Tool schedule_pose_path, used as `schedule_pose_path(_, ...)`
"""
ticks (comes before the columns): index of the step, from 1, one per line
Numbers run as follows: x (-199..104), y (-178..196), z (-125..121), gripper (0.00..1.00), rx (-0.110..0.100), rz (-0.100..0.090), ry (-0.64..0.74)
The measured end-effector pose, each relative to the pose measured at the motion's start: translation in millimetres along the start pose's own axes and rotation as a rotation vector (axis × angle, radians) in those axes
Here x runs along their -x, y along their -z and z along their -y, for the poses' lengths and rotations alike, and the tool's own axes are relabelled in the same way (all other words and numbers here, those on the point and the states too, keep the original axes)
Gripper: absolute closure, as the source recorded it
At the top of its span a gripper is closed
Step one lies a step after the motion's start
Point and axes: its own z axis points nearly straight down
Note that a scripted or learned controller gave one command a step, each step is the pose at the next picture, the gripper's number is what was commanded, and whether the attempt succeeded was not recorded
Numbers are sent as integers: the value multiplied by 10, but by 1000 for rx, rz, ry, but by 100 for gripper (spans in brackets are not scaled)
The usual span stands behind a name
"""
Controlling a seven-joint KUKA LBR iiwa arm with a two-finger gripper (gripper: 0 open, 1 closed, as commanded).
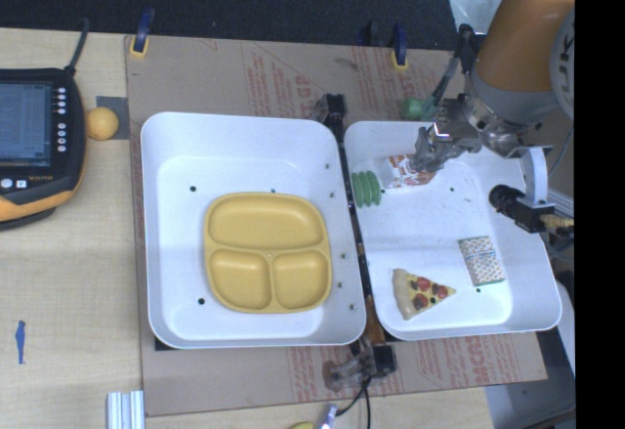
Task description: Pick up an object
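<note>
Currently, two white bins are being observed side by side on a brown cardboard sheet (293,75) that is lying on the counter (59,320). The left bin (166,222) is being occupied by a yellow divided plate (267,251), lying flat near its middle with three compartments facing up.

The right bin (532,305) is being shared by four small objects. A green ridged piece (366,188) is lying against the left wall. A toy pizza slice (420,292) is lying near the front edge, and a small patterned square packet (481,259) is lying just to its right, apart from it. A small red-and-white object (408,170) is lying at the back of the bin.

The arm (527,26) is being seen reaching in from the right, its orange band lying above the wrist. The gripper (430,151) is being held low over the back of the right bin, directly at the red-and-white object and apparently touching it. Whether it is released or clenched cannot be told, and no object is being seen lifted.

Off the cardboard, a teach pendant (34,149) is lying at the left edge of the counter, with a yellow ball (102,122) just beside it. Blue clamps (142,31) are being seen at the back edge of the cardboard.
</note>
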Motion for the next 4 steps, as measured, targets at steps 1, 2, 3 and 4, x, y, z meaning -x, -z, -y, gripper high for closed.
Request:
schedule_pose_path(1, -539, -95, -74, 100, 5, -1, -8)
schedule_pose_path(2, -111, 310, 115, 100, 8, -1, -13)
schedule_pose_path(3, -555, -38, -96, 100, 5, -1, -9)
schedule_pose_path(4, -298, 448, 317, 100, 8, -1, -12)
